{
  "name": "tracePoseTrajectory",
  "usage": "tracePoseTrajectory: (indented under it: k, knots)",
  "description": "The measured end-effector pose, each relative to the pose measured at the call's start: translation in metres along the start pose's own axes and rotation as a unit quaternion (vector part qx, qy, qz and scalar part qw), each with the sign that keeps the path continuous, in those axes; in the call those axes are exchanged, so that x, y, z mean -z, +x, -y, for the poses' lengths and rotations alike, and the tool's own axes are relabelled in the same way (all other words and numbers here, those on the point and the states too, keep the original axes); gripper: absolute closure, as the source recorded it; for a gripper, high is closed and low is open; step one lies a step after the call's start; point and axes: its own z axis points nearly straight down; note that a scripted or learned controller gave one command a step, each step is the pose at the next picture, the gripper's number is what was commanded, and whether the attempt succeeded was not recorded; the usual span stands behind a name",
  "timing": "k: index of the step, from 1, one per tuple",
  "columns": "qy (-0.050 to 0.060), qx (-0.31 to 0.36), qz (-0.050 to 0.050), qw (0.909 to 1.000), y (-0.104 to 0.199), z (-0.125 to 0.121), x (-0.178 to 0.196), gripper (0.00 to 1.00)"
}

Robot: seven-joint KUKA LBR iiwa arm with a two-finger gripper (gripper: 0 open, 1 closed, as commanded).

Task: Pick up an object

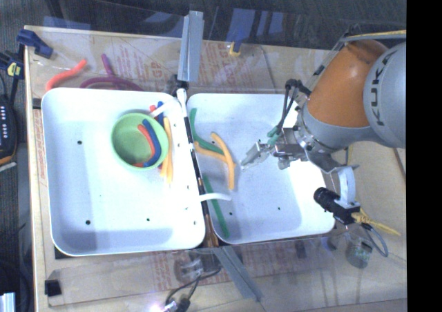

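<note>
My two-finger gripper (250, 157) hangs slightly parted and holding nothing, just right of the curved yellow-orange plastic strip (224, 155) lying in the right-hand shallow white bin (276, 214). Risk, as I judge it: the strip lies flat beside a green strip (207, 146), so my fingers may skid over it or close on air.

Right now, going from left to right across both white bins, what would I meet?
Green bowl in the left bin → orange curved strip in the right bin → claw → grey-and-orange arm.
</note>
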Motion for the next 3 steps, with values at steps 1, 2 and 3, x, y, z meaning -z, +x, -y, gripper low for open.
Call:
tracePoseTrajectory:
  k: [1,2,3]
  knots:
    - [0.001,0.051,0.001,0.9987,0.008,-0.031,-0.111,0.0]
    - [-0.004,0.073,0.004,0.9973,0.017,-0.054,-0.136,0.0]
    - [-0.003,0.076,0.006,0.9971,0.016,-0.053,-0.127,1.0]
